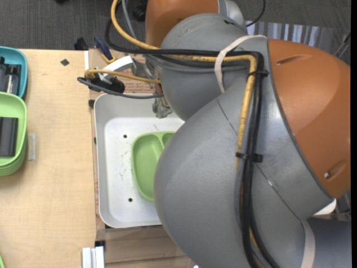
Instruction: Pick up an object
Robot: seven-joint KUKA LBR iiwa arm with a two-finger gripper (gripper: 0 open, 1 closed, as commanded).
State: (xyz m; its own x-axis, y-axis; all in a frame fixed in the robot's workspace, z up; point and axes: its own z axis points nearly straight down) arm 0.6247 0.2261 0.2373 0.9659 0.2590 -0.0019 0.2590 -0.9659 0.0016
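Bulk of the grey arm (223,177) covers most of the white bin (114,166), where a green dish (146,163) lies partly under it, and since the pincer's state cannot be told, a good pick would likely need a straight, centred descent onto the dish's rim.
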